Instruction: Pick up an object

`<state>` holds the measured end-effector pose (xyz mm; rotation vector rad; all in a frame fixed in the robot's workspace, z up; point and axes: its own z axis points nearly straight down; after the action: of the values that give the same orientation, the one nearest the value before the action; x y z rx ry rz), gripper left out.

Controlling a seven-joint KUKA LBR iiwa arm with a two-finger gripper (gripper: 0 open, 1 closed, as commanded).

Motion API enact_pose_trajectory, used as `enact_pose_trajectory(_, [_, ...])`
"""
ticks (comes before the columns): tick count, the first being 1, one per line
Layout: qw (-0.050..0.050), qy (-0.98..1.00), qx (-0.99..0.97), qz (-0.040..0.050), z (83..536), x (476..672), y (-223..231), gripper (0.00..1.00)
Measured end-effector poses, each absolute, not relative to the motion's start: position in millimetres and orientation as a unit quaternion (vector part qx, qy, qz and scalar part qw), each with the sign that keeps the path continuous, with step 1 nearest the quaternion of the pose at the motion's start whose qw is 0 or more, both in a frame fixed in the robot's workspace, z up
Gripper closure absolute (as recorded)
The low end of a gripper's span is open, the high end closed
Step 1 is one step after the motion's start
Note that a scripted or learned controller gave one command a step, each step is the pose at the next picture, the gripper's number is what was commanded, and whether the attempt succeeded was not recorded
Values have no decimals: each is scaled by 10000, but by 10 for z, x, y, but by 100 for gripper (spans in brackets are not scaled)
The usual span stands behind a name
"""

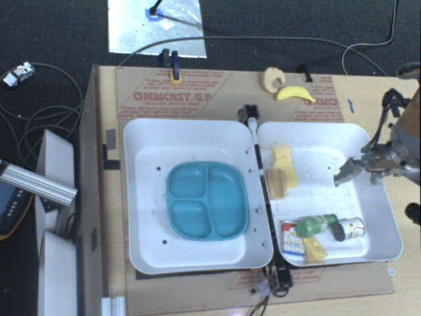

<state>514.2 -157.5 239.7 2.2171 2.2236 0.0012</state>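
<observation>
The gripper (348, 172) hangs over the right side of the right bin (329, 137), and whether it is open or shut cannot be told from this slant; nothing shows in its grasp. The things to pick lie apart from it, lower and to the left. A green bottle (314, 225), smooth and rounded, rests along the near wall beside a small can (350, 228) with a red and white label. A flat printed packet (293, 238) and a yellow piece (314, 249) sit just under the bottle. Farther left, a pale yellow block (283, 155) touches a tan bread-like loaf (276, 184). The left bin (145, 143) holds a blue plastic divided plate (206, 199). A banana (295, 94) lies on the cardboard behind.
</observation>
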Motion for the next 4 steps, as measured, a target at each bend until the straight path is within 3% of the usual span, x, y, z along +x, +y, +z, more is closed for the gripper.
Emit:
enact_pose_trajectory(1, [-2,7085,7057,2,1906,5354,-934,0])
enact_pose_trajectory(2, [4,7080,7062,3,1910,5354,-943,0])
enact_pose_trajectory(3, [14,7081,7062,9,919,5712,-839,0])
enact_pose_trajectory(4, [41,7087,7055,23,882,6535,-856,0])
